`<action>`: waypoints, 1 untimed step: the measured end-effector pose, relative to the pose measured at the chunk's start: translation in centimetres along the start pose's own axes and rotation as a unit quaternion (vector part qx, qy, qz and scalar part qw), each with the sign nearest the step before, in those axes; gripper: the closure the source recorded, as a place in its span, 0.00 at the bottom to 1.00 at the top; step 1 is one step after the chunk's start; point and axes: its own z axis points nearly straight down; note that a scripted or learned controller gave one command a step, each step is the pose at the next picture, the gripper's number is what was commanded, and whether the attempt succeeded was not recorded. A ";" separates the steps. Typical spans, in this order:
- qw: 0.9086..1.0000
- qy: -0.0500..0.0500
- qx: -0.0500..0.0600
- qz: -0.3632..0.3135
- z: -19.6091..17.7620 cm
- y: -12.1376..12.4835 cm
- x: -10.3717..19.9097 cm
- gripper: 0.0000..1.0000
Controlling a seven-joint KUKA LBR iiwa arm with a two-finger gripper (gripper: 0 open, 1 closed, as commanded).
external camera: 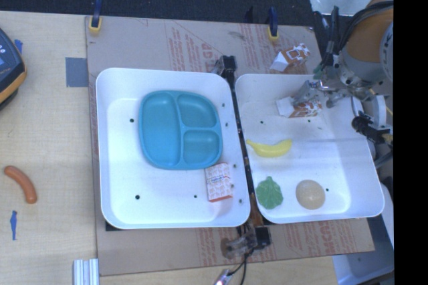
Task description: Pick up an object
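Packet (298,107), a small white and brown wrapper, lies near the back of the right bin (348,210), its long axis running roughly left to right with the right end tipped slightly toward the back wall. The gripper (314,91) sits directly over the packet's right end, reaching in from the grey arm (364,43) with its orange band. Whether the fingers are parted or closed, or have any hold on the packet, cannot be told from this slant. In front of it in the same bin lie a yellow banana (269,148), a green leafy toy (269,192) and a beige round item (310,194). The left bin (114,163) holds a blue divided plate (179,128) and a small printed sachet (219,182).
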 end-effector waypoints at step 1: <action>1.000 -0.002 -0.009 0.000 0.9 -0.6 4.1 0.00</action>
